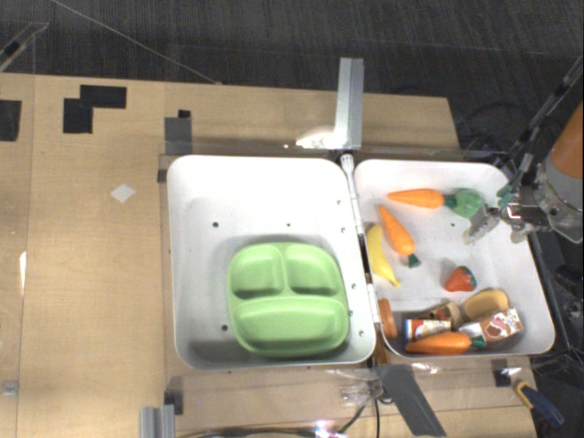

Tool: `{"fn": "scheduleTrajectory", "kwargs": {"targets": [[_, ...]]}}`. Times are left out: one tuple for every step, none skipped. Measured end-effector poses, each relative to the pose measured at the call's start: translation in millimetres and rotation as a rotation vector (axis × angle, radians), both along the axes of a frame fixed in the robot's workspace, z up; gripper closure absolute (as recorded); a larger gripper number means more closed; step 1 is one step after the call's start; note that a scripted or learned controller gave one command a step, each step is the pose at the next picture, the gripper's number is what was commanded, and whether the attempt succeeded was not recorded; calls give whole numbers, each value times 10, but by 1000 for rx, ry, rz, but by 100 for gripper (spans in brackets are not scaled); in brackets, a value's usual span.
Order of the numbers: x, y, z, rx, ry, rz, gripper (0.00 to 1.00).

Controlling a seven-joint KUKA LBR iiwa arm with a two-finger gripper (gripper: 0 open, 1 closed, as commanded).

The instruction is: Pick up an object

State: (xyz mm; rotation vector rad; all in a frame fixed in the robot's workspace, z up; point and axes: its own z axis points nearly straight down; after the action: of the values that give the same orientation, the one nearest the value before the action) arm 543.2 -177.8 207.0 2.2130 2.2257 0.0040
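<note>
I see the gripper (497,219) at the right edge of the right bin (429,286), low over its upper right part, reaching in from the right. I cannot tell how it stands, and nothing shows in its grasp. Just left of it lies a carrot (416,198) with a green top (465,203), the leafy end nearest the gripper. A second carrot (397,233) lies slantwise below it, near a banana (379,255) against the bin's left wall. A strawberry (460,279) sits alone toward the middle. Along the near wall are crowded a third carrot (440,343), a small bottle (427,327) and a bread roll (484,303). In the left bin (210,199) rests a green divided plate (287,297).
</note>
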Motion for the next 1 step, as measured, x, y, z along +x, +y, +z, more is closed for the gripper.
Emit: {"fn": "scheduleTrajectory", "kwargs": {"targets": [[54, 74, -1090, 0, -3, -54, 0]]}}
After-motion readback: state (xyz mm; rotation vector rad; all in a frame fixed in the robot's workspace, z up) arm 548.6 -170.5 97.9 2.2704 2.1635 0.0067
